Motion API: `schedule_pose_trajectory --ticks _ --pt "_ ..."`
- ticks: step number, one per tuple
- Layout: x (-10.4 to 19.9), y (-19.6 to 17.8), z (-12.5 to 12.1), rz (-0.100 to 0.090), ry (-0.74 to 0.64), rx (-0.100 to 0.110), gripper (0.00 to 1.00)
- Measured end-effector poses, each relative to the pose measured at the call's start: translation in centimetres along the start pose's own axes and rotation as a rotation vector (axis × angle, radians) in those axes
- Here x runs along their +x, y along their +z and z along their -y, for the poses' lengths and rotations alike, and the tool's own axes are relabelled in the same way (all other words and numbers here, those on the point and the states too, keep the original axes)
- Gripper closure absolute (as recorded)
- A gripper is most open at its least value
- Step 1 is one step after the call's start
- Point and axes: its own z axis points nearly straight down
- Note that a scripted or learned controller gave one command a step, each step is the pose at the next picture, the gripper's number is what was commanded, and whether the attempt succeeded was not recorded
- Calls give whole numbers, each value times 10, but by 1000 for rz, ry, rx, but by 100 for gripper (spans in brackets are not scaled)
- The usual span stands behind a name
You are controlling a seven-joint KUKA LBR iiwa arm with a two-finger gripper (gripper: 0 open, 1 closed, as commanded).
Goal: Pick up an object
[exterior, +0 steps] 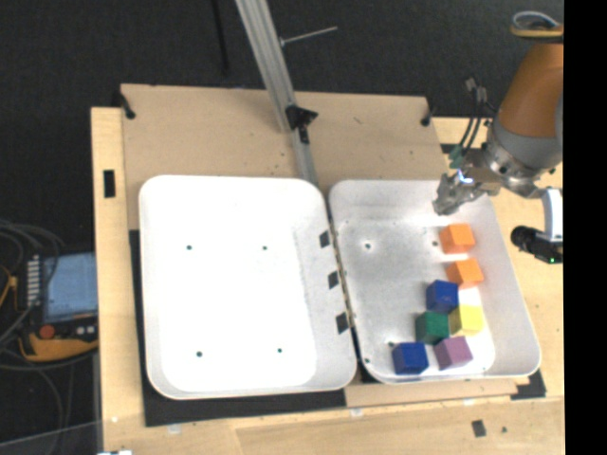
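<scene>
gripper point(453, 195) hangs over the far end of the right bin point(379, 207), nothing between its digits (apart or together: cannot tell). nearest orange block point(457, 238) lies just nearward of it; other blocks cluster further toward the near right corner.

A light wooden bench point(109, 254) carries a tan rectangular board point(218, 131) at its far side. Two shallow white plastic bins sit side by side on it: the left bin point(237, 282) and the right bin point(379, 273), their inner edges touching.
</scene>
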Motion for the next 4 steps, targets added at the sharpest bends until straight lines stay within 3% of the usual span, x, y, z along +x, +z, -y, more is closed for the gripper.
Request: schedule_pose_trajectory --ticks 1,3,4 --pt "-1 -18 -1 -2 -2 4 100" --pt "101 -25 -28 -3 -11 4 100" --pt "144 -21 -28 -3 -10 8 100"
